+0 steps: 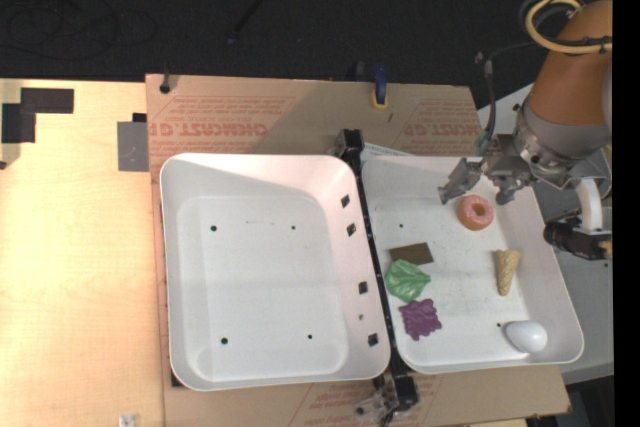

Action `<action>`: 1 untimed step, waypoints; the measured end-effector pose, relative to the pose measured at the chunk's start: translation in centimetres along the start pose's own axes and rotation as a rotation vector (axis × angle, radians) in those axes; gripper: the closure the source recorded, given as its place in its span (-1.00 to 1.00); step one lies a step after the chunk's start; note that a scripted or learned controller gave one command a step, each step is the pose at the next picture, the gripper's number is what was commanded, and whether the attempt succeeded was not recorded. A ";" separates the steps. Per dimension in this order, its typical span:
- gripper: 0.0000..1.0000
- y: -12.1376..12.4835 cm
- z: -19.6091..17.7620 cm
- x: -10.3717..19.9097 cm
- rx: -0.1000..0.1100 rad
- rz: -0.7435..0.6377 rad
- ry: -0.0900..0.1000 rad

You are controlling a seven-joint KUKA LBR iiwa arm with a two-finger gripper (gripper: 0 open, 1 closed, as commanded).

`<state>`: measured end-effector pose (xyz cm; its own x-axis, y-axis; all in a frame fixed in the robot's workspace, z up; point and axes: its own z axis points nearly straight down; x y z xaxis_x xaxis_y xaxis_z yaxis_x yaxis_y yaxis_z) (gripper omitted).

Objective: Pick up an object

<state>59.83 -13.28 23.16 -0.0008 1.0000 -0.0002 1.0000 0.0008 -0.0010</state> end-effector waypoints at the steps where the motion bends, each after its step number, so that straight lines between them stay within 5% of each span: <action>1: -1.00 -4.0 6.2 4.7 0.011 -0.002 0.004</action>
<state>55.82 -8.60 16.93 -0.0028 1.0000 0.0039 0.9999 0.0029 -0.0123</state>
